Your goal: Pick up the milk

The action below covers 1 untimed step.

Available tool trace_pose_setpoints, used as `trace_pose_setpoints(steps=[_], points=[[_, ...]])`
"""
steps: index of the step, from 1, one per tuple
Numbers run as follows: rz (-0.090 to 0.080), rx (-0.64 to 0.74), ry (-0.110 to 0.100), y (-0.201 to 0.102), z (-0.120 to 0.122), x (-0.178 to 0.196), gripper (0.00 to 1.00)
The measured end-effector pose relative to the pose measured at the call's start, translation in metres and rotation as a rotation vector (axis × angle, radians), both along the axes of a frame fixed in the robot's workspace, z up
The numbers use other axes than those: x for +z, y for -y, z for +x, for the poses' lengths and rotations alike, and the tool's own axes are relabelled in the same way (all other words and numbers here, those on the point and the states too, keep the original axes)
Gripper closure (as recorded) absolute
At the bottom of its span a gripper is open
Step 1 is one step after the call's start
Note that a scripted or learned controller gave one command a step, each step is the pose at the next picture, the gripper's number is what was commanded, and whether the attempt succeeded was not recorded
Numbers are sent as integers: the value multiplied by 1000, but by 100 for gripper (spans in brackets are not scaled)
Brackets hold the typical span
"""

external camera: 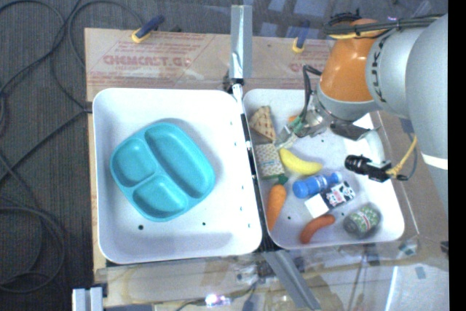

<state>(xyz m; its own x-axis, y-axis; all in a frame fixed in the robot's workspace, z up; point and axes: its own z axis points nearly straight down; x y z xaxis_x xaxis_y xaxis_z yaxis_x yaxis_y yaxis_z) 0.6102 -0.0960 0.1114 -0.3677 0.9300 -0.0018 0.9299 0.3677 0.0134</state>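
The milk [331, 199] is a small white carton with black cow patches. It lies on its side in the right bin [389, 229], low and right of centre, between a blue bottle [315, 184] and a green can [362, 219]. My gripper [295, 130] hangs over the upper middle of that bin, just above a yellow banana [300, 162]. It is up and to the left of the milk, well apart from it. The grey arm with its orange band [348, 76] covers the bin's upper right part.
The right bin also holds a carrot [275, 205], a red sausage [317, 228], a wedge of bread [263, 123] and a patterned box [269, 161]. A black fitting [366, 166] sticks out below the arm. A teal divided plate [162, 170] lies in the left bin [109, 244].
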Motion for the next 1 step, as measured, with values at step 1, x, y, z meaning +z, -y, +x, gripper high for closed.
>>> trace_pose_setpoints(steps=[1], points=[[0, 0, -1, 0, 0, 0, 0]])
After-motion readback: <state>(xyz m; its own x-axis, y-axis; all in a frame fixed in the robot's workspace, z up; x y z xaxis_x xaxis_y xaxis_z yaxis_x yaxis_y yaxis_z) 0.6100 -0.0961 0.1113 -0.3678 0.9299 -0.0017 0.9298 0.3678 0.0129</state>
